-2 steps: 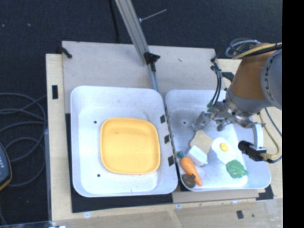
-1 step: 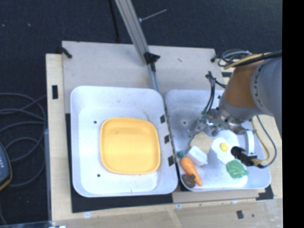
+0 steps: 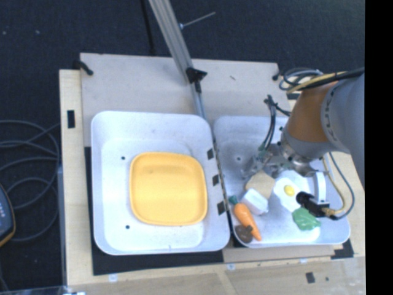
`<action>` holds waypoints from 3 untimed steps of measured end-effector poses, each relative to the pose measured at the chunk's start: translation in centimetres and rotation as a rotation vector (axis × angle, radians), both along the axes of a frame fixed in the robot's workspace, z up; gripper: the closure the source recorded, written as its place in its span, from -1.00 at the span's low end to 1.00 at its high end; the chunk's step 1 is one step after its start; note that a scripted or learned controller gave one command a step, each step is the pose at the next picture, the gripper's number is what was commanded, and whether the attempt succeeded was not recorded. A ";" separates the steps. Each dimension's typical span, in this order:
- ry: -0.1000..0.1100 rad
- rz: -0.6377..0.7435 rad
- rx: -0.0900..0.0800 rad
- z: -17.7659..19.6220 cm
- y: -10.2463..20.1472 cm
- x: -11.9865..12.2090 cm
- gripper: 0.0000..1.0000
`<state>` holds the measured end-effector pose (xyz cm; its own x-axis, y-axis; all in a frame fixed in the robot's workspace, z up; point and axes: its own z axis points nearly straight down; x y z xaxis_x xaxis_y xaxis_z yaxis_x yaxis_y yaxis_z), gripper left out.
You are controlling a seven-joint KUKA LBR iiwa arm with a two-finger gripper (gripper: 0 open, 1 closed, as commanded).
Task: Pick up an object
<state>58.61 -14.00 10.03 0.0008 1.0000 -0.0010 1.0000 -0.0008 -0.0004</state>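
Gripper (image 3: 265, 165) low in right bin (image 3: 228, 134), prob lining up on white block (image 3: 255, 200) beside carrot (image 3: 247, 219); grip state can't tell

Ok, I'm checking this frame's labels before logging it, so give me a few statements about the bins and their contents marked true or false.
1. The yellow plate lies in the left bin. True.
2. The toy carrot lies in the left bin. False: it lies in the right bin, near its front left corner.
3. The arm reaches over the right bin. True.
4. The green object rests on the yellow plate. False: it sits in the right bin, near its front right corner.
5. The fried-egg toy lies in the right bin. True.
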 end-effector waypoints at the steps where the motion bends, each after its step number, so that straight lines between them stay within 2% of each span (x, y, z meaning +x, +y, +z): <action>1: -0.002 -0.001 0.001 1.1 0.0 0.1 1.00; 3: -0.006 0.001 0.000 12.6 0.4 0.2 1.00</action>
<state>58.85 -13.60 22.58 0.0000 1.0000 -0.0007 1.0000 0.0000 0.0055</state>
